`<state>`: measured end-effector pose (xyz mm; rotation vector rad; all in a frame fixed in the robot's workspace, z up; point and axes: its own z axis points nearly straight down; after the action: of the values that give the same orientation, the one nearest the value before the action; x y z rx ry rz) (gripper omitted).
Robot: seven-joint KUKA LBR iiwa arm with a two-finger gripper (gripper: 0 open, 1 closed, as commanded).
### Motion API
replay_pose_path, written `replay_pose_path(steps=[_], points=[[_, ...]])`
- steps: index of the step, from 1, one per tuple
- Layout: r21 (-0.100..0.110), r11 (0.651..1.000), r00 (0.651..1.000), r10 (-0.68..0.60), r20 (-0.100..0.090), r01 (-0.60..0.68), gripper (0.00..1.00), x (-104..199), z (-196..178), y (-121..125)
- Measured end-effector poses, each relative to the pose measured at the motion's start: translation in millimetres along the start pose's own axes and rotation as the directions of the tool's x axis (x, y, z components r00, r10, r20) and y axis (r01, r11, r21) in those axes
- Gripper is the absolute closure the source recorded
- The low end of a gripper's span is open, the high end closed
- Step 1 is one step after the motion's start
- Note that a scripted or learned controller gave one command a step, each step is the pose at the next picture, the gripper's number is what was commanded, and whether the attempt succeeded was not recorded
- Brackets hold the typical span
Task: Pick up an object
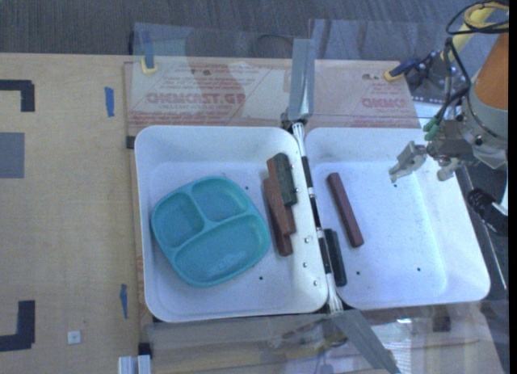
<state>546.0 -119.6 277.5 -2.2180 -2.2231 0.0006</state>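
My gripper (425,165) hangs over the far right part of the right bin (452,271), open, with nothing between its fingers. A brown stick (345,209) lies at a slant in the left part of that bin, well left of the gripper. A dark bar (333,257) rests along the bin's left wall near the divider. In the left bin (153,154) a teal divided plate (210,230) lies flat. Beside it on the right are a brown block (278,219) and a dark green piece (283,178) lying partly on it.
Clear plastic walls (300,81) rise behind the bins and along the divider. Cables and arm hardware (460,57) crowd the upper right. The wooden bench (65,203) stretches left of the bins.
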Motion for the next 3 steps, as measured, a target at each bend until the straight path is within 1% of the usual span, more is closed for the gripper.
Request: replay_pose_path(steps=[1,2,3], points=[[0.000,0.997,0.997,-0.076,0.000,0.076,0.00,22.2,165.0,12.2],[-0.007,0.982,0.982,-0.188,0.002,0.188,0.00,20.0,189.0,67.6],[-0.005,0.984,0.984,-0.178,0.000,0.178,0.00,5.7,189.3,-41.2]])
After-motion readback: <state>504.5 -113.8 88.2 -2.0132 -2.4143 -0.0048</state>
